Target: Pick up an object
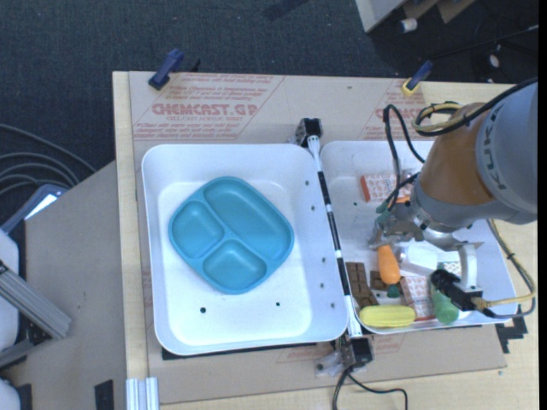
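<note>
My arm (479, 165) comes in from the right edge of the frame, grey with the orange band over the right bin (342, 156). My gripper (395, 229) is low in that bin, at about mid-height of the frame on the right side. Whether it is spread or pressed together, I cannot tell; the wrist covers too much of it.

The nearest thing is an orange carrot-shaped toy (389, 265). It lies just below the gripper in the frame, lengthwise up and down, its upper end close under the tip. I cannot tell if they touch. Nothing shows gripped.

Other things in the right bin:
- a yellow banana-like piece (387, 316) along the bottom edge, below the carrot toy
- a brown chocolate-bar piece (359, 284) to the lower left of the carrot toy, near the wall between the bins
- a green piece (447, 307) at lower right, near the bottom rim
- a small orange-and-white packet (377, 185) above the gripper, toward the top of the bin
- a printed card (416, 290) between the banana piece and the green piece

The left bin (158, 254) fills the middle of the frame. A blue divided plate (231, 233) lies flat in it, well apart from the gripper.
</note>
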You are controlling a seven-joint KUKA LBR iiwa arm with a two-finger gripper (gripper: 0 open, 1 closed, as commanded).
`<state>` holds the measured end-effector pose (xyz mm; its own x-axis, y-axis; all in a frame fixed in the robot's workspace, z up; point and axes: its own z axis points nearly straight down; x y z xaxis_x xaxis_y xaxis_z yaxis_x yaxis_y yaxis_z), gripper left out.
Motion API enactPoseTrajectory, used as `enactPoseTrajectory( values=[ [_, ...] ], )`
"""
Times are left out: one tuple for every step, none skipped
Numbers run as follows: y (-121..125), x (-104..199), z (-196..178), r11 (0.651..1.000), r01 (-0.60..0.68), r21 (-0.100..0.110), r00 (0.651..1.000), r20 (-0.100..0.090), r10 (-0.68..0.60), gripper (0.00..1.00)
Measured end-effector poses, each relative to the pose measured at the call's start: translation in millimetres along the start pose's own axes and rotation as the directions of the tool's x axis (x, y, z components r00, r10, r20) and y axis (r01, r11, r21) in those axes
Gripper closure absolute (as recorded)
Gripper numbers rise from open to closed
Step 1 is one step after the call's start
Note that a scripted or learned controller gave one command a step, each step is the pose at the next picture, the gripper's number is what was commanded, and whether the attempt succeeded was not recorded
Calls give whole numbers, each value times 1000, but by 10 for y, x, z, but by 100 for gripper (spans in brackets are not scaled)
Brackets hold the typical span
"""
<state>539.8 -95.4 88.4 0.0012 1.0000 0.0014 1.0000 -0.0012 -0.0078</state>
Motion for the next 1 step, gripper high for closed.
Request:
enactPoseTrajectory(
  values=[
    [332, 767, -932, 1000, 2, -3, 1000, 1, -2, 100]
  ],
)
